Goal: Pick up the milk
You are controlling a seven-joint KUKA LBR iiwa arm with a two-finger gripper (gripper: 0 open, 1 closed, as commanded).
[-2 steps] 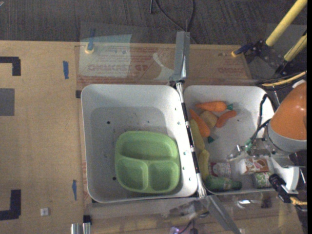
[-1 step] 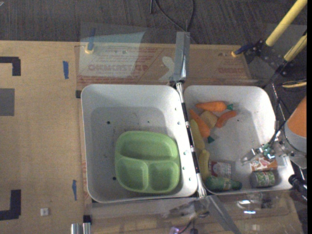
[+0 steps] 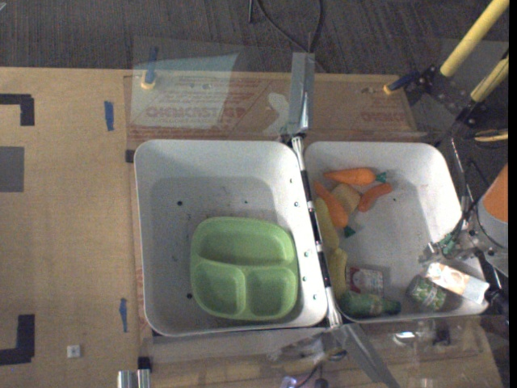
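The milk (image 3: 458, 280) looks like a small white carton lying on its side in the front right corner of the right bin (image 3: 404, 217). My gripper (image 3: 446, 247) hangs at the bin's right wall, just above and behind the carton, with the arm's orange band (image 3: 497, 203) at the view's right edge. I see nothing held in the gripper.
A small can (image 3: 426, 292) lies against the milk's left side. A green bottle (image 3: 365, 304) and a red packet (image 3: 367, 279) lie along the front wall. Carrots (image 3: 351, 176) and yellow pieces (image 3: 327, 225) sit at the bin's left. The left bin holds a green divided plate (image 3: 243, 268).
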